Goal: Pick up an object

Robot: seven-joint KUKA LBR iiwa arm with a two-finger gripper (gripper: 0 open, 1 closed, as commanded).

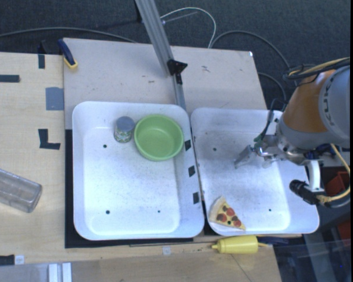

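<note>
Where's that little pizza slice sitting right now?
The pizza slice lies in the near left corner of the right bin, just above the yellow bottle on the bench edge, and below and left of the gripper.

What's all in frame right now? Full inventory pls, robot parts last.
bins: 2, white, side by side on the bench
bowl: 1, green, upper part of the left bin
can: 1, grey top with a greenish label, upright beside the bowl on its left, left bin
toy pizza slice: 1, yellow with red spots, lower left corner of the right bin
mustard bottle: 1, yellow, lying on the bench just below the right bin
clear plastic container: 1, transparent, lying on the bench left of the bins
clamp: 1, blue and yellow, top left bench corner
metal pole: 1, grey, slanting above the bins
arm: 1, grey with orange band, right
gripper: 1, grey, over the right bin, nothing between its fingers
</note>
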